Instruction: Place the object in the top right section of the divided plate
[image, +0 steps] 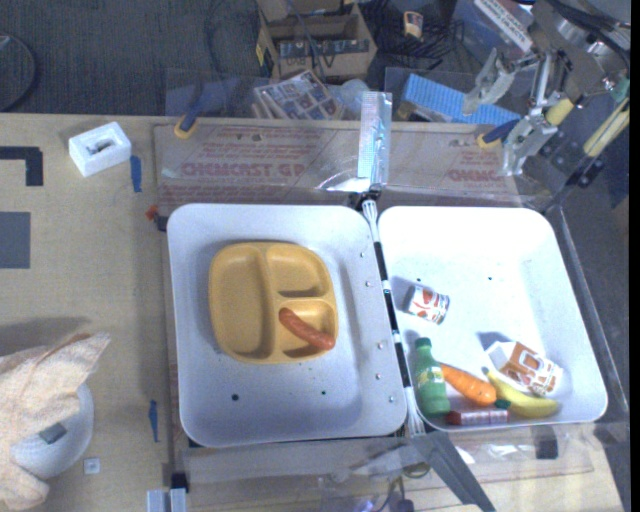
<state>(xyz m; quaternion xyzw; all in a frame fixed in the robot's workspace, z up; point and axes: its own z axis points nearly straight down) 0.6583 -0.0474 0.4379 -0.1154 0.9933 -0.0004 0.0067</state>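
Cloth (45, 375): you see it crumpled on the bench well left of the divided plate, outside both bins.
White box (99, 148): it sits on the bench up and to the left of the plate, clear of the bin rim.
Left bin (195, 405): it holds the plate. You have bare white floor on all sides of the plate, widest along the near edge.
Divided plate (240, 300): yellow, lying flat in the middle of the left bin, apart from every wall. One large section is on its left and two smaller ones are on its right.
Sausage (305, 328): it lies slanted in the plate's near right section, below the ridge that parts it from the top right section. The top right section shows bare yellow.
Middle rims (380, 290): just right of the plate, the two bins meet edge to edge.
Right bin (540, 250): right of the plate. Its far half is open floor.
Can (426, 302): level with the plate, just past the middle rims, standing apart from the rest.
Green bottle (431, 378): it lies against the right bin's near left wall.
Carrot (468, 384): beside the bottle, touching it.
Banana (525, 403): right of the carrot, along the near wall.
Carton (528, 368): just above the banana.
Gripper (522, 128): far up and right of the plate, beyond the right bin's far rim, above clutter. You cannot tell how wide the claw stands, and nothing is seen in it.
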